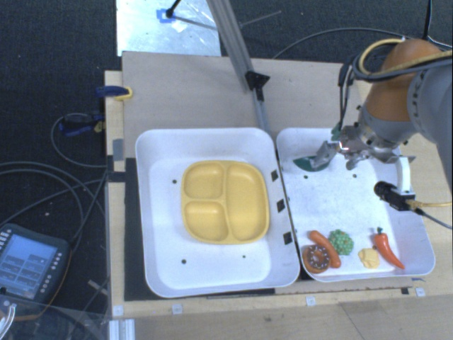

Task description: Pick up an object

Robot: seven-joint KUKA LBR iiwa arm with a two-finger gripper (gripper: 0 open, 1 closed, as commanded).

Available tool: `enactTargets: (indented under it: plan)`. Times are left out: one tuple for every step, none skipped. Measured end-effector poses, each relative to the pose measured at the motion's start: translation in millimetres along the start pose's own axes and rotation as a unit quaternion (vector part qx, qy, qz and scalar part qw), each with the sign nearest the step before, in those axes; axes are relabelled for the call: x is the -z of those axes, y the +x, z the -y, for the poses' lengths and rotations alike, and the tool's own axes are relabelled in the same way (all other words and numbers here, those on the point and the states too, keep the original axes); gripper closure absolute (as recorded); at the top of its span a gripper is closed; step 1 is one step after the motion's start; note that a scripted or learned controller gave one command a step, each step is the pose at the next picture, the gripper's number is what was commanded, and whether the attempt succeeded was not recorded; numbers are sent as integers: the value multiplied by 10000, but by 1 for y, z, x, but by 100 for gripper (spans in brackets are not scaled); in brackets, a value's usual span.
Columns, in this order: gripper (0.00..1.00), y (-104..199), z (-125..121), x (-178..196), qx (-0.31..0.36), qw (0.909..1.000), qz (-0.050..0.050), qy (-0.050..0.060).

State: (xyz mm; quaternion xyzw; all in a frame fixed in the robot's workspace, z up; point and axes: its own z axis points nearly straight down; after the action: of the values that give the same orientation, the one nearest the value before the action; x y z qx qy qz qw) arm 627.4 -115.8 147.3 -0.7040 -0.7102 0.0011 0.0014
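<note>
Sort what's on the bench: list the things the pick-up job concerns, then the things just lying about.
Job:
- gripper, low at the right bin's back
- dark green piece beside it
- sausage
- doughnut
- broccoli
- yellow piece
- chilli pepper

Lying about:
- yellow divided plate in the left bin
- clamp
- tripod leg
- pendant

A robotics lab: a teach pendant point(25, 259) is lying at eight o'clock, cables point(67, 165) are trailing over dark carpet point(49, 48).
</note>
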Motion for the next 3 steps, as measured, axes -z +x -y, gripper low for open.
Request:
enactTargets:
  plan:
    - [0, 0, 0, -52, -30, 10000, 1, -3]
    - [100, 0, -1, -38, -27, 10000, 3, -32]
    - [100, 2, -13, 13, -3, 10000, 7, -57]
